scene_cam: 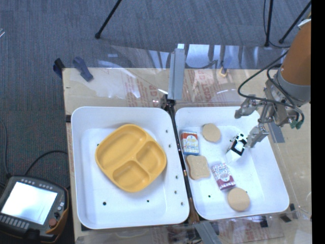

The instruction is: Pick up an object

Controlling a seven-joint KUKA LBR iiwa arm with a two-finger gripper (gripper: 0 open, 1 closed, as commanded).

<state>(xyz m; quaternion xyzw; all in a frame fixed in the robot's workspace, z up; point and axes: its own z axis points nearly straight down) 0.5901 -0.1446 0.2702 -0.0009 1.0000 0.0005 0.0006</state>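
Gripper: we see the gripper (242,145) low in the right bin (264,187), fingers closed on the black-and-white toy (237,145).
Toy: near the bin's middle, maybe just off the floor.
Done: we think the grab.
Left: lifting it high.

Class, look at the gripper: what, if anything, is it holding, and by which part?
Cannot be told: the gripper meets the small black-and-white object, but the hold is unclear.

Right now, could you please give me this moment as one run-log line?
arm: over right bin | pincer: low beside black-and-white toy, grasp unconfirmed | yellow tray: left bin
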